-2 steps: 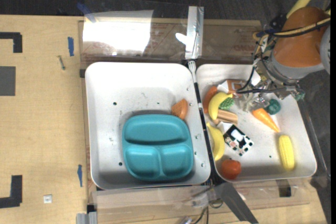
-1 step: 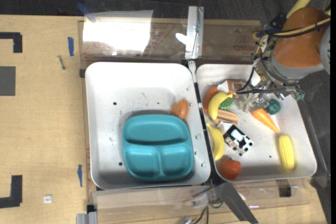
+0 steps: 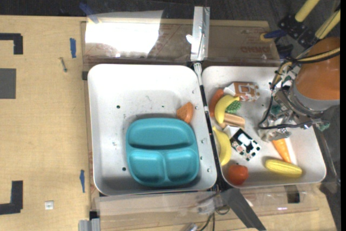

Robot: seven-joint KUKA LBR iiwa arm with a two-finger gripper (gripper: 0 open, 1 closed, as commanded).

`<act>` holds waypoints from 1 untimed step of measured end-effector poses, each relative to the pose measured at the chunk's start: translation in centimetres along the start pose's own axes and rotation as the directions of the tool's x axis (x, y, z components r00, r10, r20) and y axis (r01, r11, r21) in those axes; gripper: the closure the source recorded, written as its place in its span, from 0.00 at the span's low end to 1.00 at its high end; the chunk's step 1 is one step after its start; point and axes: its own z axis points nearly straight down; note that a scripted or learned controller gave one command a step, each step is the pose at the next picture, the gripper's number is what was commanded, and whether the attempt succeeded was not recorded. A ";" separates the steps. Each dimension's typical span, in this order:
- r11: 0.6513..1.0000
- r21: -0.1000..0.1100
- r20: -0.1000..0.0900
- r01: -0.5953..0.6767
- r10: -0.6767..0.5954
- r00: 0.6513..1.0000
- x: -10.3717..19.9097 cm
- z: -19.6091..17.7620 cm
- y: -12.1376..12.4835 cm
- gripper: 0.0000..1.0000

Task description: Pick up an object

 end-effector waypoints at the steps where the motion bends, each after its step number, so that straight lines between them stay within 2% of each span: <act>1: 0.991 0.001 -0.001 0.132 -0.132 0.991 5.4 0.0 -1.6 0.00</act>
